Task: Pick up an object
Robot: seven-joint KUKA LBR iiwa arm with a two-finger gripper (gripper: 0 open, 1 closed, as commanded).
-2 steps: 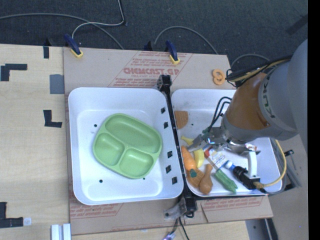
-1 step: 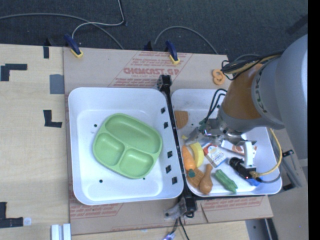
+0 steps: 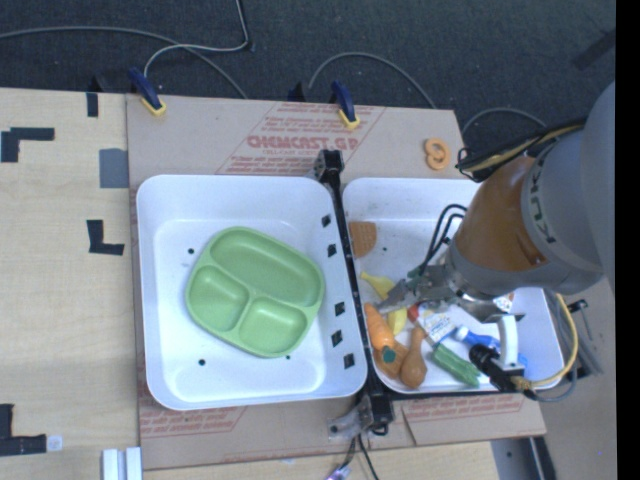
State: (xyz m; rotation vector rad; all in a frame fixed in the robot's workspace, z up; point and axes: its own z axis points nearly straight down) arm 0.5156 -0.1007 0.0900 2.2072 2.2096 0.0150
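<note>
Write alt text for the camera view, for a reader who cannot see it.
A grey arm with an orange band reaches from the right into the right white bin, its gripper low over a pile of small toy foods, including a carrot and a green piece. The left white bin holds a green divided plate.

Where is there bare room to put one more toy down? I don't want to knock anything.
Left bin: bare floor all round the green plate, widest along its left and near walls. Right bin: a bare strip at the far wall, beyond the brown disc. Its near half is crowded: carrot, green marker, gripper.
</note>
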